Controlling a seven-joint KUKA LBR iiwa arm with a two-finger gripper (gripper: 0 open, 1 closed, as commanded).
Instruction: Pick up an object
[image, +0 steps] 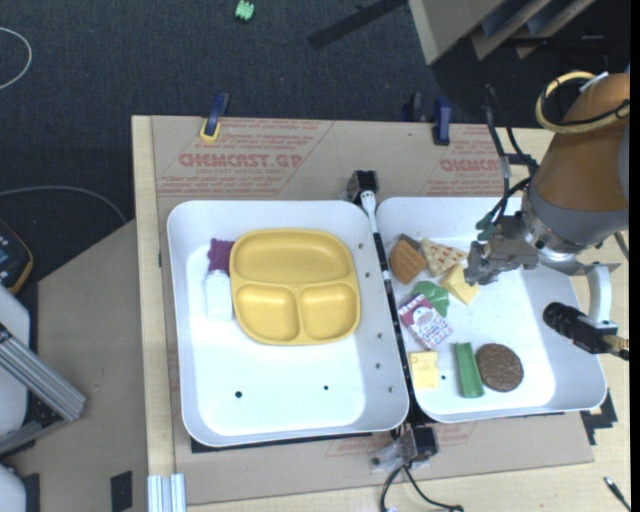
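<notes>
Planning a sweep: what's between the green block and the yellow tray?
In the camera view: yellow square beside green block, then the bins' rims, before the yellow tray.

Yellow cheese wedge (460, 287) lying flat in right bin (570, 395), sitting just beside cracker (441, 256).

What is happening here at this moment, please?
A grey and orange robot arm reaches in from the right, and its gripper hangs low over the right bin, close to a pale cheese wedge. Nothing is visibly held. Small food items lie in that bin, such as a brown patty. The left bin holds a yellow divided tray.
</notes>
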